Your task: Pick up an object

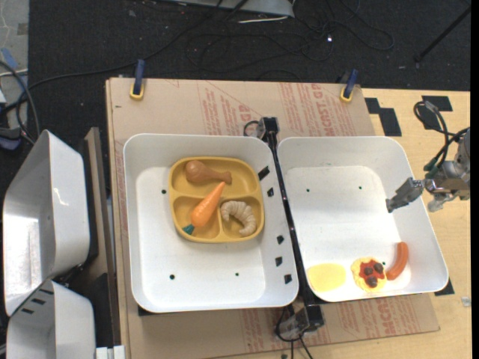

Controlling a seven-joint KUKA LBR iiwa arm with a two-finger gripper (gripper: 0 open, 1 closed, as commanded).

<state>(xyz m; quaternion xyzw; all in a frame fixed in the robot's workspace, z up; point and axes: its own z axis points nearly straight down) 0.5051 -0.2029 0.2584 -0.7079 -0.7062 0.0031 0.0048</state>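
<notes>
Cardboard covers the bench [224, 107], clamped at its far edge, with two white bins side by side and dark floor strewn with cables beyond. At the right bin's [337, 155] right rim the jaws [404, 194] poke in over the wall; whether they are open or shut I cannot tell, since they read as one dark grey wedge, and nothing shows between them. Most of the arm is cut off at the frame's edge.

Closest to the jaws, toward the bin's near corner, lies a small red sausage [400, 260]. Just beside it is a round piece with red and dark toppings [369, 271], then a flat yellow disc [327, 277]. These three look the likeliest targets, being bunched on the arm's side.

Well away from the jaws, in the left bin [150, 275], a yellow divided plate [179, 172] sorts toy food: a drumstick [206, 173], a carrot [207, 206] and a pale curled shrimp-like piece [241, 215], hard to identify.
</notes>
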